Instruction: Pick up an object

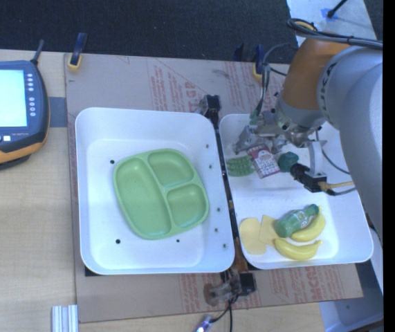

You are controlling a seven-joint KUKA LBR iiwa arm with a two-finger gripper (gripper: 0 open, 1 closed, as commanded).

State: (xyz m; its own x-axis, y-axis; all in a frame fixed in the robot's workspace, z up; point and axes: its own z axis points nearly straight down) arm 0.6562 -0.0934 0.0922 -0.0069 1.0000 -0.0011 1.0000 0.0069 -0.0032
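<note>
My gripper (259,146) hangs low over the far left part of the right bin (335,206), under the orange band of the arm. Right below it lie a pink-and-white packet (264,163), a green ridged piece (239,166) and a dark green object (288,160). The gripper sits just above and touching the area of the pink packet. Near the front of the same bin lie two yellow bananas (298,244), a green bottle-like item (296,219) on top of them, and a pale yellow slice (252,234).
The left bin (93,185) holds a light green divided plate (161,193). A teach pendant (7,113) with a lit screen rests at the far left of the bench. Clamps sit at the bench's back edge, and cables run by the arm on the right.
</note>
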